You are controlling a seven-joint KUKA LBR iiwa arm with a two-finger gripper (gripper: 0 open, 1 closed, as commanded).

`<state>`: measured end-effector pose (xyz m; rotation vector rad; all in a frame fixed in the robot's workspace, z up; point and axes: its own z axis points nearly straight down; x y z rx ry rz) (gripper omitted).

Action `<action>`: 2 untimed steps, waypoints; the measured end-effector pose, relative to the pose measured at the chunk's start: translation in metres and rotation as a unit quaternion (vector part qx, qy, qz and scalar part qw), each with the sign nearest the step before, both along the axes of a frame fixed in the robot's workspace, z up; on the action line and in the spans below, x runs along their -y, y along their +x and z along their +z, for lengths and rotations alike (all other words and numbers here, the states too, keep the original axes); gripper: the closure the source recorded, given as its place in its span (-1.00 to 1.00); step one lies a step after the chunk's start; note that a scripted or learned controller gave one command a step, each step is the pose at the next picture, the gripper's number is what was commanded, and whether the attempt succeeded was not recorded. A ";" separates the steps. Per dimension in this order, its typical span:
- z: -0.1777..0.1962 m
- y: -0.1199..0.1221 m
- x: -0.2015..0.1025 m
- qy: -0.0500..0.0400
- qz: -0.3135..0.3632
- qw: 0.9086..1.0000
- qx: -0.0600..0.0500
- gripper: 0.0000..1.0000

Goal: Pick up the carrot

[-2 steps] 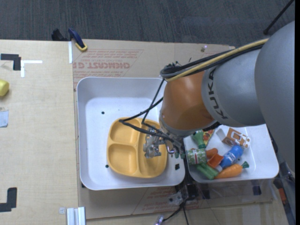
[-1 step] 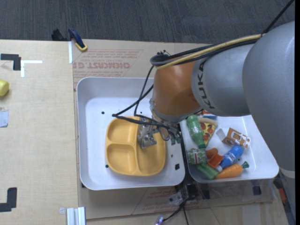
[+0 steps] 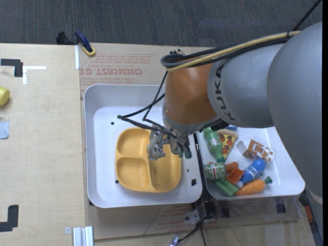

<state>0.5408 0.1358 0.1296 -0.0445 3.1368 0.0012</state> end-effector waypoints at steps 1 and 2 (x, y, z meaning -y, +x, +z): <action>0.016 -0.026 -0.013 0.000 -0.168 0.986 -0.001 1.00; 0.073 0.000 0.017 0.000 -0.317 0.948 -0.001 1.00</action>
